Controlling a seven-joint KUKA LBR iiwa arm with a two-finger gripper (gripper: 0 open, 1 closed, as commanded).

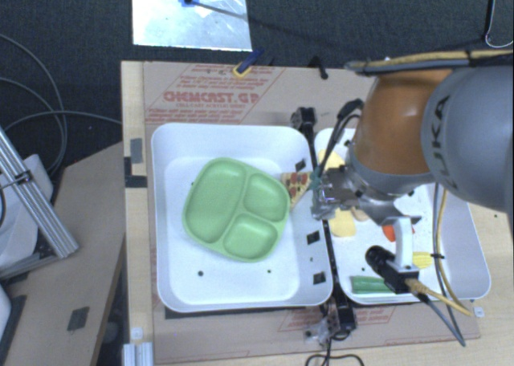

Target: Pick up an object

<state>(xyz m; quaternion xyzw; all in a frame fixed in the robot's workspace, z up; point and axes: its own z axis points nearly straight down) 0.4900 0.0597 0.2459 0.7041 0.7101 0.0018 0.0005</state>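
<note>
- The arm was seen reaching in from the right of the frame, covering much of the right bin.
- The gripper was found at centre frame, low over the line where the two bins meet. Its state could not be told; nothing was seen held.
- Likeliest target, by judgement: the yellow piece, just beside the gripper at the right bin's left edge. A slice lay just across the line, at the right edge of the left bin, beside the plate.
- A green piece and an orange piece were noted lower in the right bin.
- Risk: with the target so close to the bin wall, the wall could be struck on descent, or wall and piece pinched together.
- Risk: the yellow piece looked rounded and could be squeezed out sideways on closing.
- Risk: a closure between slice and yellow piece could catch neither.
</note>
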